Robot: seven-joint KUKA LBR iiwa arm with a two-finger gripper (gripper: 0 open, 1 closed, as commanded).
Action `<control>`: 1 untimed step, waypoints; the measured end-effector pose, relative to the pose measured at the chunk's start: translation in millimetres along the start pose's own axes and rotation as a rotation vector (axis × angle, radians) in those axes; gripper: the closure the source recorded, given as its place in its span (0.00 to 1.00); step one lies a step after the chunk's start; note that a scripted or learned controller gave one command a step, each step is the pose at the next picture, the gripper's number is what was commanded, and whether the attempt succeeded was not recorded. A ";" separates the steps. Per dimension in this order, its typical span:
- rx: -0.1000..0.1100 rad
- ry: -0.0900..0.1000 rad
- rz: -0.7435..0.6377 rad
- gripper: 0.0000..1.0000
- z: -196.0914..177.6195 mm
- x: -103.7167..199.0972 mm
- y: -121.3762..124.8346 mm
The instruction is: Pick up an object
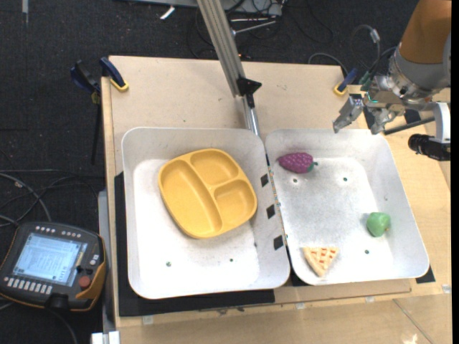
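Waffle wedge (320, 259) lies farthest below the tool (361, 113), green fruit (378, 223) nearer, purple grapes (296, 163) closest, down-left.
Tool hovers over the right bin's (401, 192) back rim, its two fingers parted and holding nothing. Judging by looks, the toys are light, stiff plastic, somewhat slippery; the grapes suit a grip across their middle. No writing is readable.
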State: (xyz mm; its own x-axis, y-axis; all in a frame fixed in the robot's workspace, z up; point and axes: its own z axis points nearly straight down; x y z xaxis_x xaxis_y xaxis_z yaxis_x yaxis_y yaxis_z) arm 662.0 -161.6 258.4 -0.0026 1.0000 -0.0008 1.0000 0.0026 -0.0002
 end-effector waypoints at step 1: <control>0.000 0.000 0.000 0.00 0.0 -0.1 0.0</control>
State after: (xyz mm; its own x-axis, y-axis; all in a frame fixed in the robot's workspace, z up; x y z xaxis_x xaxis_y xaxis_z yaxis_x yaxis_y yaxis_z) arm 661.9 -161.7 258.4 -0.0030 1.0000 -0.0011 1.0000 0.0030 -0.0005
